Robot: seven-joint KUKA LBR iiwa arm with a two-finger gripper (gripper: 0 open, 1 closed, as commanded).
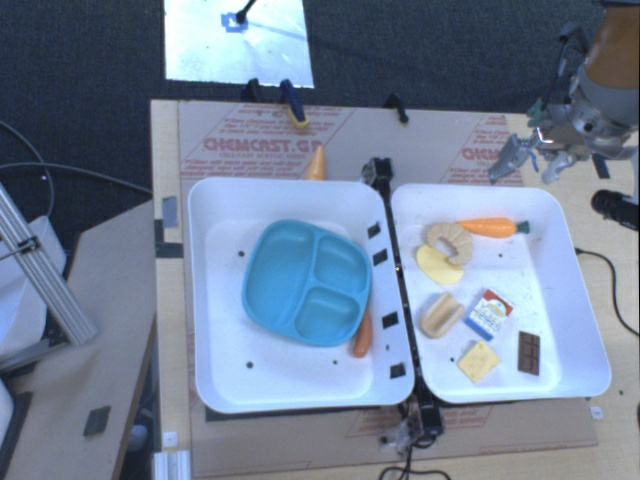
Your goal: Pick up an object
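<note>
I see the gripper (530, 158) up at the far right, hanging over the bench just beyond the right bin's (585, 303) back rim. Its fingers (507, 160) are spread apart, with nothing between them.

In the right bin I count several small things. A carrot (490, 227) lies along the back, nearest the gripper. Just below it sit a croissant (449, 240) and a yellow slice (438, 265), touching. Toward the middle are a bread piece (441, 315) and a small carton (488, 315), side by side. Near the front lie a cracker (478, 361) and a chocolate bar (529, 353).

The left bin (215, 298) holds a blue plate (307, 281) with a sausage (362, 335) at its right edge.
</note>
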